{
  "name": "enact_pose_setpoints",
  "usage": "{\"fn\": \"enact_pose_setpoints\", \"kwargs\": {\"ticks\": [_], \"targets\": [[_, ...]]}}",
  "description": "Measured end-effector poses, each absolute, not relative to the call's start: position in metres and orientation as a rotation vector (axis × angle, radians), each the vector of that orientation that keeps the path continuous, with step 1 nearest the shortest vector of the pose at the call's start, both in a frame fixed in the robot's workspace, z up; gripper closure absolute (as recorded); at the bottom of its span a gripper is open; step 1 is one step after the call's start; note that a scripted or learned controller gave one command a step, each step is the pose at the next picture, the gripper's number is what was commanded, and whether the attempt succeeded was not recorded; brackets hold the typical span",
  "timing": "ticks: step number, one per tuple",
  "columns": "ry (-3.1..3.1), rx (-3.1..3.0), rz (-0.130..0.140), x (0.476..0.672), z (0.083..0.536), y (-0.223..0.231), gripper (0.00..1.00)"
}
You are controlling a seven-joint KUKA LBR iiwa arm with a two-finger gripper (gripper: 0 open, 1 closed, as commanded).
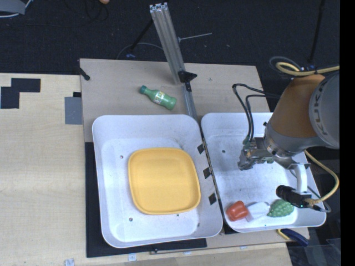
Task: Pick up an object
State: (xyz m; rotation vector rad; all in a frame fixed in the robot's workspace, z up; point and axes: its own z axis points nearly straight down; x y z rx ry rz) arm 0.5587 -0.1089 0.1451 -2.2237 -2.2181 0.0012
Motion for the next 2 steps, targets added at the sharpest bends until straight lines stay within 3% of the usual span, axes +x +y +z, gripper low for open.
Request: {"fn": "enact_pose_setpoints", "kwargs": {"ticks": [2], "targets": [[-2.222,-2.223,-0.002,0.560,0.213,-0.118,1.00]]}}
